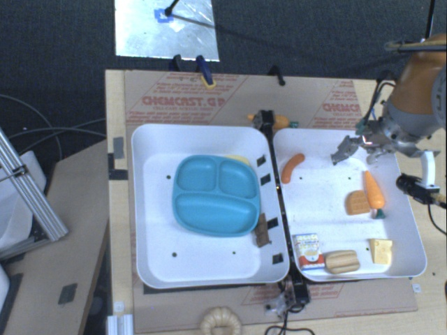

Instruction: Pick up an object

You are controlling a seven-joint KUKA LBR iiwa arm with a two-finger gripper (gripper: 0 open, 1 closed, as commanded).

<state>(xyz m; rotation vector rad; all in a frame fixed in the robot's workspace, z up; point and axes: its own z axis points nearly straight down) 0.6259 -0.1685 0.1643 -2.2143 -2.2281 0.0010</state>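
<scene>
White bins sit side by side on the table (174,96); the left bin (150,208) holds a blue tray (215,194), while the right bin (328,187) holds a sausage (292,167), carrot (374,190), cracker (357,203), cheese (380,250), bun (341,261) and carton (308,249). Spread and pinching nothing, the tool (357,150) hovers over the right bin's far side, between sausage and carrot. This looks like the approach step: next it must choose a piece, centre above, descend and close.
</scene>
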